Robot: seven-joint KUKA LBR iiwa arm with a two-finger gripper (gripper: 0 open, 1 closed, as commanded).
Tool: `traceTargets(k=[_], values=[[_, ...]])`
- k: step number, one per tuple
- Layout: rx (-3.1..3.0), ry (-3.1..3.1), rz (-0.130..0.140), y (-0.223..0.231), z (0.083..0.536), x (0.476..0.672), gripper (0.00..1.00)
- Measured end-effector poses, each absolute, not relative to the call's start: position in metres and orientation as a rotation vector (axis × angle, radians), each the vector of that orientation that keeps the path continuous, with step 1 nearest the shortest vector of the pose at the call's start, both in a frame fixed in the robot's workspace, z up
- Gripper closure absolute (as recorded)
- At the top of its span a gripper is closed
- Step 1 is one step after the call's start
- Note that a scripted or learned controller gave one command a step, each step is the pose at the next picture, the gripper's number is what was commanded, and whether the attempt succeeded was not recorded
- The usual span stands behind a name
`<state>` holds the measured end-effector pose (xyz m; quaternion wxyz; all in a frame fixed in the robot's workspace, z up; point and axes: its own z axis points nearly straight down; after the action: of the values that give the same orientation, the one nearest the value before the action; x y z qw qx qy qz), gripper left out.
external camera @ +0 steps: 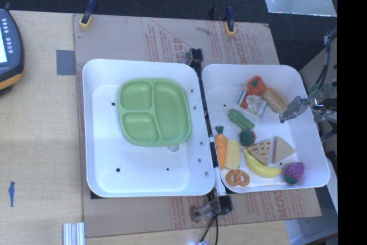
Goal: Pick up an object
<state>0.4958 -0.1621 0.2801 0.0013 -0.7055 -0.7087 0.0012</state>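
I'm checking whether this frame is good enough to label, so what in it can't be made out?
- Gripper, camera view: small and blurred at the right bin's edge; open or shut is unreadable.
- Arm: cut off by the right frame edge.
- Packet beside the tomato: print too small to read.
- Small object at the green plate's lower rim: too tiny to identify.
- Device at left: cropped by the edge.

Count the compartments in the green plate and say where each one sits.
3. The green plate in the left bin has one at upper left, one at lower left, and a long one down its right side.
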Motion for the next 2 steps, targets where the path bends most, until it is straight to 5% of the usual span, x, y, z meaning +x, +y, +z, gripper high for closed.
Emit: traceTargets(k=[1,2], values=[[-2.201,-2.222,0.013,-0.124,0.111,0.511,0.0],[-2.212,-2.234,0.0,-0.114,0.091,0.581,0.0]])
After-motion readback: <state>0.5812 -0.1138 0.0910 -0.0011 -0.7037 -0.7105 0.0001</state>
